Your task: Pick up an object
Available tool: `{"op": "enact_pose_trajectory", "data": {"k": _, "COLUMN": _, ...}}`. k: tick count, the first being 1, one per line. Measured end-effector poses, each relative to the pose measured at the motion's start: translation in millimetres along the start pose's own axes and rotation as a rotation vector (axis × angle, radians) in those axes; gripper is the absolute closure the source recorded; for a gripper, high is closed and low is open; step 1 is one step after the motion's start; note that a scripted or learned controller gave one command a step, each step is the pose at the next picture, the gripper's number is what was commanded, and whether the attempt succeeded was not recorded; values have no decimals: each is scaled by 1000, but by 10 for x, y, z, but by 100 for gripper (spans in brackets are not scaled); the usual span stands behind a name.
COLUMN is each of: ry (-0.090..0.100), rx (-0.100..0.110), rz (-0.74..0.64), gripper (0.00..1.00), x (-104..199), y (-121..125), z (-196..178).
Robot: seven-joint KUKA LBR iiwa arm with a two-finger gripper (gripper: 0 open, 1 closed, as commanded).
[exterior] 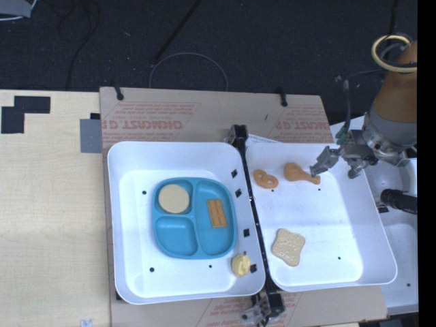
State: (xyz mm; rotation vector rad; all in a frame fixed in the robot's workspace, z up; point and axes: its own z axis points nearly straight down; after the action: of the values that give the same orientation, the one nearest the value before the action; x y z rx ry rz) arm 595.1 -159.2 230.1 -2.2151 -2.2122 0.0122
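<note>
At the frame's bottom centre, a pale toast-shaped slice [288, 246] lies in the right white bin [368, 268]; higher, a tan drumstick-shaped toy [300, 174] rests beside a small orange pretzel [266, 179]; the gripper [321, 165] touches the drumstick's right end, seemingly targeting it; its grip state I cannot tell.
</note>
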Motion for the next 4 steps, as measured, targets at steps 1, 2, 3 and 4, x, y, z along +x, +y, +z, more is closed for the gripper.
{"op": "enact_pose_trajectory", "data": {"k": 1, "ry": -2, "rx": -12, "rz": -2, "gripper": 0, "x": -2, "y": 24, "z": -67}}
{"op": "enact_pose_trajectory", "data": {"k": 2, "ry": -1, "rx": -6, "rz": -2, "gripper": 0, "x": 3, "y": -26, "z": 560}}
{"op": "enact_pose_trajectory", "data": {"k": 3, "ry": 0, "rx": -4, "rz": -1, "gripper": 0, "x": 16, "y": -135, "z": 1125}}
{"op": "enact_pose_trajectory", "data": {"k": 4, "ry": -1, "rx": -8, "rz": -1, "gripper": 0, "x": 29, "y": -136, "z": 1446}}
